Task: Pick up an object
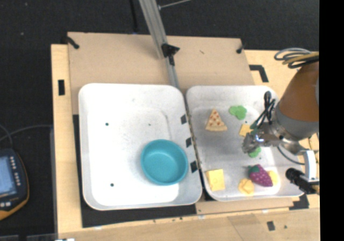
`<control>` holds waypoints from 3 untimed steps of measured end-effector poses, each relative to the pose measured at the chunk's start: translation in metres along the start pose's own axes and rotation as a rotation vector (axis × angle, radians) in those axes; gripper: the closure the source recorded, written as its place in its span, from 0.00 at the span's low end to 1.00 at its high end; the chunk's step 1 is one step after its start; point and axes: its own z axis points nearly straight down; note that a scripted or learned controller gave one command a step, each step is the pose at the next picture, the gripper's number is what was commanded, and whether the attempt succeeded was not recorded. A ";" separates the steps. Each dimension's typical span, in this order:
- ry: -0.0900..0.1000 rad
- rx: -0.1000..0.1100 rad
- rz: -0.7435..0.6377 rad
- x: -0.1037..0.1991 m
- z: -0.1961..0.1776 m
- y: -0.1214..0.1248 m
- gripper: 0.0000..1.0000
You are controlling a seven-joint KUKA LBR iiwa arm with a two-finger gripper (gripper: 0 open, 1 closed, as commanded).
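Two shallow white plastic bins sit side by side on your bench: the left bin holds a round teal bowl, and the right bin holds the small toy foods that are candidates for the pick. These include a tan triangular waffle-patterned wedge, a green leafy piece, a small yellow cube, a flat yellow square block, a small yellow lump and a purple bunch of grapes. The grey and orange arm reaches into the right bin, and its gripper is low over the right half, directly above a small green item that shows just below the tool, with the yellow cube just beside it. You cannot tell from this angle whether the gripper is spread or closed, nor whether anything is caught in it. The step in hand appears to be the descent or grasp on the small green item, with no lift yet evident. The next move calls for a firm closure centred on that item and a straight vertical lift. Confirm that the item leaves the bin floor before you count the pick as made.
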 end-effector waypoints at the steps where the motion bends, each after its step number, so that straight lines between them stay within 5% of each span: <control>1: 0.000 0.000 -0.012 -0.008 -0.045 0.006 1.00; 2: 0.000 0.001 -0.013 -0.014 -0.089 0.013 1.00; 3: 0.001 -0.001 -0.013 0.038 -0.097 0.023 1.00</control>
